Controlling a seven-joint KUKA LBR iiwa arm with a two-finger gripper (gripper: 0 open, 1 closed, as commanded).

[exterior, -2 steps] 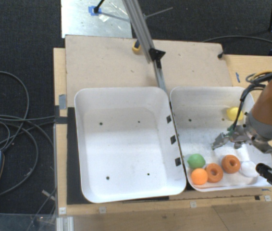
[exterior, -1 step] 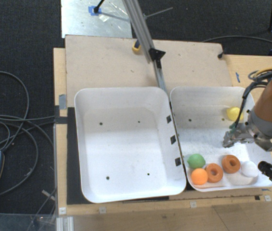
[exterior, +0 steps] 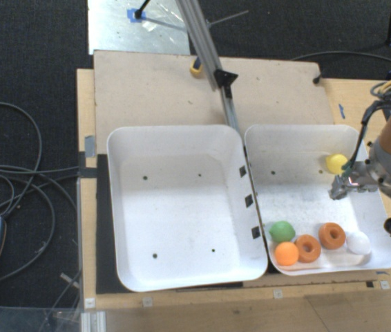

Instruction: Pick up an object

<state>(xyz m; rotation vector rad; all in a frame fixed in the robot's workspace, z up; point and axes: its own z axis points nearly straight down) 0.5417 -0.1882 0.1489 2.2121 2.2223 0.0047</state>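
The worktop carries two white bins, and the arm comes in over the right bin, its body cut off at the frame's edge. The hand sits small and blurred above that bin, so I cannot tell its state. A yellow ball lies just beside it, while a green ball, orange ball, two orange rings and white ball crowd the near wall.

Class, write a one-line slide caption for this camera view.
Gripper hovers beside a yellow ball in the right bin; five more items line its near edge.
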